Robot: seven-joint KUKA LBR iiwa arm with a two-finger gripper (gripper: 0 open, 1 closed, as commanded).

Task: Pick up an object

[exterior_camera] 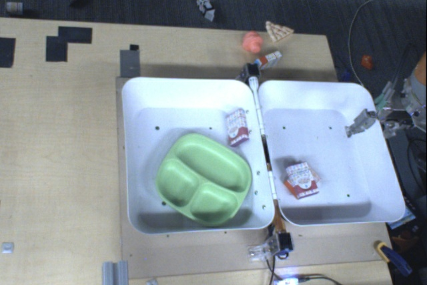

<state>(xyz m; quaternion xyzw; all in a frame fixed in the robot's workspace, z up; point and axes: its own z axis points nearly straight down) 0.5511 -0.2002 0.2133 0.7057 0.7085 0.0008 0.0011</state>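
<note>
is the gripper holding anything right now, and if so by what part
Nothing is held. The gripper sits at the right bin's right edge with nothing between its fingers; the red-and-white carton lies apart on the bin floor.
</note>
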